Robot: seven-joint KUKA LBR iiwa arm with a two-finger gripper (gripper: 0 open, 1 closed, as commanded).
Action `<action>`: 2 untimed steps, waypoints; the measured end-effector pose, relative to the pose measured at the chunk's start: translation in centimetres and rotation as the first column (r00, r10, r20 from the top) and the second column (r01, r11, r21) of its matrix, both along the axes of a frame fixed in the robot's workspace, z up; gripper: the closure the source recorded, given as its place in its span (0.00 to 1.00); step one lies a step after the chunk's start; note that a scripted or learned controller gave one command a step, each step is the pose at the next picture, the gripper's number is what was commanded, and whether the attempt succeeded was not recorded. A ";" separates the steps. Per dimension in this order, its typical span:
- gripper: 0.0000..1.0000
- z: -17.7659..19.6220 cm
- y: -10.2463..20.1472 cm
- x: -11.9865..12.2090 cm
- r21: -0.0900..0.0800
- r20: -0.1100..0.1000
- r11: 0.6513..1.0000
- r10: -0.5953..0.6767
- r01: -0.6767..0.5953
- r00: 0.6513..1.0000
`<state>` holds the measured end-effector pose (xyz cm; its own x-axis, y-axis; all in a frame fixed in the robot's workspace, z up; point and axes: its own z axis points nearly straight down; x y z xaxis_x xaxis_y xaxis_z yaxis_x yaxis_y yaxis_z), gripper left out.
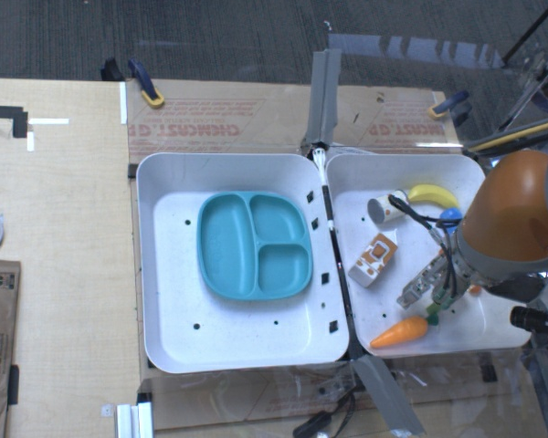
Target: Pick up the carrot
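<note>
Carrot (401, 332) lies in the right bin (493, 340), near its front wall, orange body pointing left w/ the green top at its right end. It rests flat on the bin floor, tilted a little so the tip sits lower in the view than the leafy end.

Gripper (426, 286) hangs just above and right of the carrot's green end — close, but whether it touches is unclear from this angle. Can't tell if it's open or closed; the metal parts blur together under the wrist. Nothing orange shows inside it, so no grip on the carrot is visible. Arm (511, 213) w/ its orange band comes in from the right and covers the bin's right side.

Other items in the right bin: a small box (374, 258), white w/ brown print, lying tilted left of the gripper; a banana (434, 195) near the back wall; a grey cylinder-like piece (380, 210) beside the banana's left end; a blue object (449, 216) partly hidden by the arm.

Left bin (164, 272) holds a teal divided plate (254, 245) — three compartments, roughly centred. A blue-yellow clamp (144, 84) sits on the cardboard behind the left bin.
</note>
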<state>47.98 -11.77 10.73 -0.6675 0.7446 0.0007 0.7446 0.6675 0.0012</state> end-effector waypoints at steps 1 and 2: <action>0.00 0.0 0.0 0.0 0.000 0.000 1.000 0.001 -0.001 1.000; 0.00 -1.7 0.5 -0.3 -0.001 -0.003 1.000 -0.004 0.004 1.000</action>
